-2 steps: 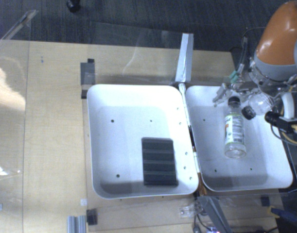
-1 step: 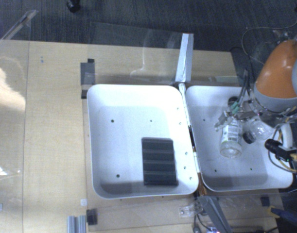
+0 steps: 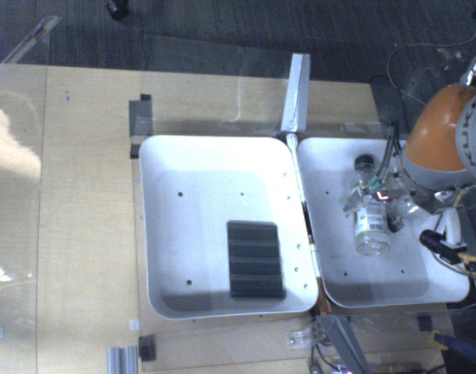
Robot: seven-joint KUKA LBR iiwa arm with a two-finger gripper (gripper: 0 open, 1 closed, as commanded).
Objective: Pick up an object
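1. 2 shallow white bins sit side by side on the bench. Nearest the camera's lower edge, in the left bin [image 3: 163, 209], lies a black ribbed block [image 3: 255, 259], flat on the floor toward the near wall and well apart from the arm.
2. 1 clear plastic bottle [image 3: 371, 226] lies on its side in the right bin [image 3: 331, 275], about mid-floor. Its long axis runs near-to-far in the view, tilted only slightly; the base end points toward the near wall and the neck end toward the gripper.
3. The gripper [image 3: 384, 195] is down in the right bin, just at the far, neck end of the bottle. From the gripper, the bottle lies directly toward the near side of the bin.
4. Grasp state: cannot tell. Cabling and wrist hardware crowd the tip, and no object is plainly seen clamped there.
5. A small dark round object [image 3: 364, 162] rests farther back in the right bin, just beyond the gripper; too small to identify.
6. Judgement: the bottle is the closest candidate. A grip across its short axis, a little nearer along the body, looks better than one at the neck.
7. Farthest: the arm's orange band [image 3: 440, 131] above the wrist, at the view's right.
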